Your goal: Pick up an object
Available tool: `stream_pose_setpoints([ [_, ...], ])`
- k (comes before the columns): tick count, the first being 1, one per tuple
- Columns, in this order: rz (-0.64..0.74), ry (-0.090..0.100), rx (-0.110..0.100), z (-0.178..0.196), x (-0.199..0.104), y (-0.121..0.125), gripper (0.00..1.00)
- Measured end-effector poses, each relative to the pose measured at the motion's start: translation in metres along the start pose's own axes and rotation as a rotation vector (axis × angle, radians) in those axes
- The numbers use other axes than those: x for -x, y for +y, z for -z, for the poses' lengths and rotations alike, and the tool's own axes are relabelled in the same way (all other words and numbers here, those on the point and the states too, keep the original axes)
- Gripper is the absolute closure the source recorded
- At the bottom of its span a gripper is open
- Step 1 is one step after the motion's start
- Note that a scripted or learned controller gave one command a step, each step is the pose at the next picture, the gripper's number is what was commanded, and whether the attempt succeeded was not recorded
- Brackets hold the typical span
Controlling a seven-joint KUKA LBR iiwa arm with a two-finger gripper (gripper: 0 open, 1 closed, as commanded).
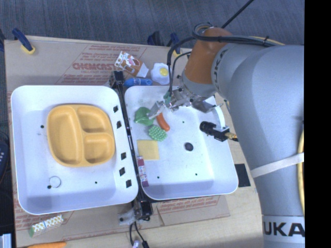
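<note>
Closest to the camera, a small striped wrapped thing [46, 224] lies on the counter [51, 56], far down and to the camera's left of the fingers [158, 107].

Next come two white bins side by side. The fingers hang over the far part of the right bin [176, 172]. The left bin [26, 138] is off to the camera's left of them.

In the left bin, a little clear ring [54, 182] sits near the close corner, well apart from the fingers. A big yellow plate [81, 134] with three parts lies farther in, also well away on the left.

In the right bin, a flat yellow square [148, 150] lies closer to the camera than the fingers. A small dark round thing [189, 147] lies on the bin floor, closer to the camera and to their right. A bumpy green piece [158, 133] sits between the yellow square and the fingers. A short orange stick [163, 122] lies just under the fingers, tilted. A smooth green piece [140, 115] lies just beside them on the left, and it looks like it touches them.

I cannot tell if the fingers are spread or squeezed together, or if anything is between them.

Past the fingers, outside the bins, a blue thing [138, 81] lies by the bin edge. A white and yellow thing [161, 72] sits just behind it. A little printed box [128, 62] lies farthest back, to the left.
</note>
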State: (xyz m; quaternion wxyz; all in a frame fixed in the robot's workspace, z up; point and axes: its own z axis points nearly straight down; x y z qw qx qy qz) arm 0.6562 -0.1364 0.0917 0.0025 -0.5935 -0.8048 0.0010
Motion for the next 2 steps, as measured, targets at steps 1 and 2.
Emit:
stream_pose_setpoints([
  [1, 0.004, 0.0, -0.001, 0.011, 0.0, 0.0, 1.0],
  [2, 0.204, -0.004, 0.003, 0.127, -0.056, -0.017, 1.0],
])
